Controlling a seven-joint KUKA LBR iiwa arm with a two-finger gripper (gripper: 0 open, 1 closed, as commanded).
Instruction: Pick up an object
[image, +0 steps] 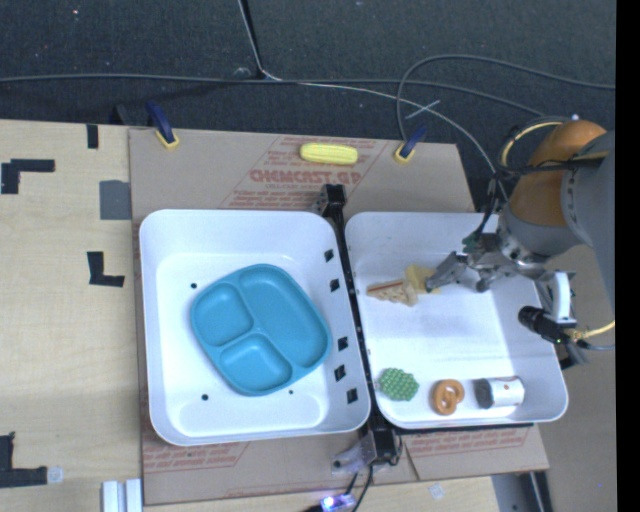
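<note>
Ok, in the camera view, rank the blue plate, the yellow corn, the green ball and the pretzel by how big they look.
1. blue plate, by far
2. yellow corn
3. green ball and pretzel: too alike to rank

Red print on cardboard sheet (290, 180) — "CHEMCAST GP", partly legible.

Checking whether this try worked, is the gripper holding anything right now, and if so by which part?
It cannot be told. The gripper reaches the right end of the tan cone-shaped toy in the right bin, but the view is too small to show a hold.
</note>
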